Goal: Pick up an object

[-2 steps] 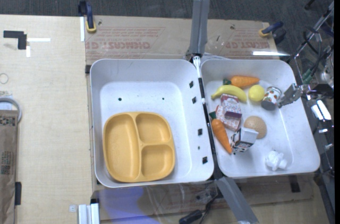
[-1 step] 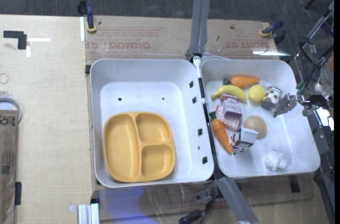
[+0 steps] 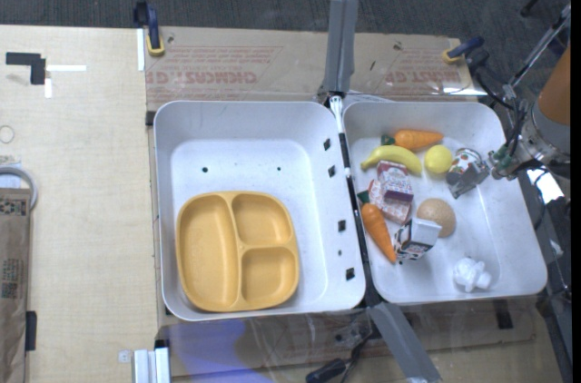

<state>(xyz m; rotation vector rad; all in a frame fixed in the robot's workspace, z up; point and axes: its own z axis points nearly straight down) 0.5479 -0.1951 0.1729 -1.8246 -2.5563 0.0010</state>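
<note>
We count two carrots point(image 3: 377, 230), one banana point(image 3: 392, 157), one lemon point(image 3: 438, 159). The gripper point(image 3: 466, 173) hovers beside the lemon; we cannot tell its state.

Heads up, your arm point(image 3: 556, 91) gets cut off at the right edge, and the gripper point(image 3: 467, 175) is too blurry to read.

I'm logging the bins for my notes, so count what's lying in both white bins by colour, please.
Orange: 2, the upper orange plastic carrot and the lower orange plastic carrot.
Yellow: 3, the yellow plastic banana, the yellow round lemon and the yellow three-compartment plastic tray.
White: 1, the white crumpled lump.
Tan: 1, the tan round ball.
Printed packets or cartons: 2.
Total: 9.
</note>
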